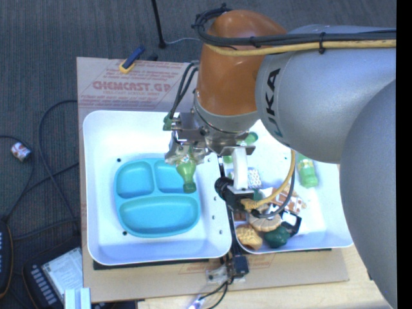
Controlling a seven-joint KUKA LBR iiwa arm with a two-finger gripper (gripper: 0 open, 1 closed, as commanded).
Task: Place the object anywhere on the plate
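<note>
Overhead, the grey arm (335, 89) with its orange band (235, 63) fills the upper right and reaches down over the seam between the two white bins. Next in size, the left bin (96, 192) holds a blue plate (158, 205) with three compartments, two small ones above and a long one below. The right bin (328, 234) carries a heap of small things: a yellow-green bottle (308, 172) near its far side, a tan pastry-like piece (250, 237) and a dark green lump (278, 237) at its near edge. The gripper (186, 163) hangs just over the plate's upper right compartment, its fingers closed around a small green object (187, 174), which sits between them and points down at the plate's right rim; whether it touches the plate cannot be told. A blue and yellow marker (131, 58) lies on the cardboard sheet (116, 89) beyond the bins
</note>
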